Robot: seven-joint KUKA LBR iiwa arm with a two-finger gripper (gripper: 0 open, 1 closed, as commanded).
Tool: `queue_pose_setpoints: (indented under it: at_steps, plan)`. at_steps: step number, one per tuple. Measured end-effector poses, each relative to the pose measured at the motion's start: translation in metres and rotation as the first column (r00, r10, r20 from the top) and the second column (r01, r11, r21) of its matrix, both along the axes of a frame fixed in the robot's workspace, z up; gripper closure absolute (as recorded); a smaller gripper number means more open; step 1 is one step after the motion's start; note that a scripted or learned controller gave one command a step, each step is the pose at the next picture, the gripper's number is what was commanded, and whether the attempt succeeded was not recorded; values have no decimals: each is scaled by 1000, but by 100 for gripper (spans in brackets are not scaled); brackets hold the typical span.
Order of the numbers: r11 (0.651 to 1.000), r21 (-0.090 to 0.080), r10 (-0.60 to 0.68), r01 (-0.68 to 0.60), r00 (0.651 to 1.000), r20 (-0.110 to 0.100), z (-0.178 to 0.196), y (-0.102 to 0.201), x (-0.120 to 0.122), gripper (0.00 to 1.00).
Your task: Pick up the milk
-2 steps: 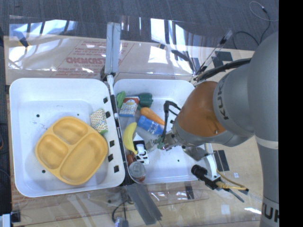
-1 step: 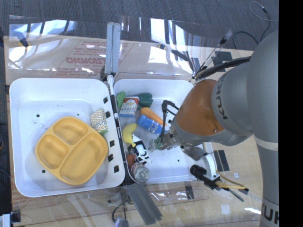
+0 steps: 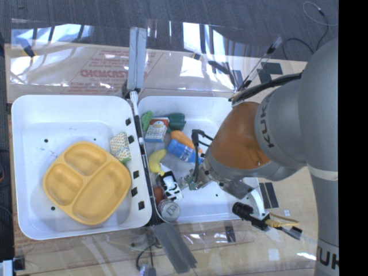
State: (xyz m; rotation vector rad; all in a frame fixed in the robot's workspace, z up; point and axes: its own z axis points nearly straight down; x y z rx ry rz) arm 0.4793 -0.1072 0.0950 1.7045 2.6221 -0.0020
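A small black-and-white cow-patterned carton (image 3: 169, 186), which I take for the milk, lies near the front left of the right bin (image 3: 218, 109). My gripper (image 3: 192, 180) is low in this bin, just right of the carton and close to it, under the orange band of the arm. Nothing shows as held. The arm's bulk hides the right half of the bin.
Also in the right bin: a white carton with a red top (image 3: 156, 129), a green item (image 3: 175, 119), an orange carrot (image 3: 181, 138), a blue packet (image 3: 180, 150), a yellow banana (image 3: 156, 160) and a can (image 3: 169, 211). The left bin (image 3: 34, 119) bears a yellow divided plate (image 3: 86, 183) and a patterned item (image 3: 119, 146).
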Motion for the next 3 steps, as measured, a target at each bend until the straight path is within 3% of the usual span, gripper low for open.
queue_pose_setpoints:
  at_steps: [2, 3]
  plan:
    - [1000, -1, 8, -8, 1000, 2, 20, -1, 2, 100]
    - [979, 8, 204, -204, 979, -10, 89, -44, -2, 100]
